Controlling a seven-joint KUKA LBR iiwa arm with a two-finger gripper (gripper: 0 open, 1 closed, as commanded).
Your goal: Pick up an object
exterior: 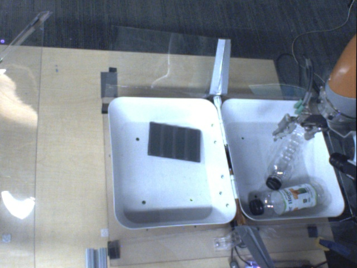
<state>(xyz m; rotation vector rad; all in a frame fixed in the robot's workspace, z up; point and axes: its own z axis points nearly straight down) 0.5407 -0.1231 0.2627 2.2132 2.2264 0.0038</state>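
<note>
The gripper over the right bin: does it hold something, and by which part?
It cannot be told. The gripper sits at the upper end of a clear plastic bottle with a black cap, but no grasp shows.

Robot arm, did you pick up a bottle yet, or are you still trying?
Not yet. The pincer is over the right bin, at the far end of the clear bottle, which looks to be lying in the bin. The labelled bottle lies untouched. Left: grip and lift one. The dark pad sits in the left bin.
</note>
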